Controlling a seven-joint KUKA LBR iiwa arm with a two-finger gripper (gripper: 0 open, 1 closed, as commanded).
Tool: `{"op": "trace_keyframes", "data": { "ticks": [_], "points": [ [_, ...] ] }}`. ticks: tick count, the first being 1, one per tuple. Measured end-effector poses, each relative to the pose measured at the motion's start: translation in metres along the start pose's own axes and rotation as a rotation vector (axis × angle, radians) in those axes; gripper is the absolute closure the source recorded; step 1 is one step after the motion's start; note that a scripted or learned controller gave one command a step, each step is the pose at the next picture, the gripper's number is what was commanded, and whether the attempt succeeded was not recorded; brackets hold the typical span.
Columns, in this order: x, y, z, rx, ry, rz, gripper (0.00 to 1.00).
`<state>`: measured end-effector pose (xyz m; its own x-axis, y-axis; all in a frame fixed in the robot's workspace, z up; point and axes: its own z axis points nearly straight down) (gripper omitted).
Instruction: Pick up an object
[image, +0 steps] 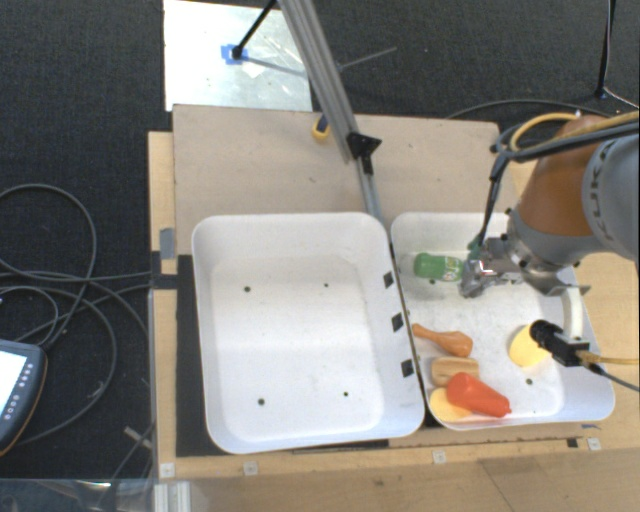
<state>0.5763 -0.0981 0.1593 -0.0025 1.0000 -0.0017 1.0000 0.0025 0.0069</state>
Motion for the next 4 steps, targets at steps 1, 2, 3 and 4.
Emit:
{"op": "trace_keyframes", "data": {
  "ticks": [1,2,3,4],
  "points": [
    [0.007,-0.004,-0.056,-0.001,0.001,-0.003,1.00],
    [0.007,0.000,-0.100,0.000,0.001,-0.003,1.00],
    [0.051,-0.011,-0.093,0.007,0.003,-0.006,1.00],
    [0.106,-0.027,-0.086,0.007,0.004,-0.008,1.00]
  ]
}}
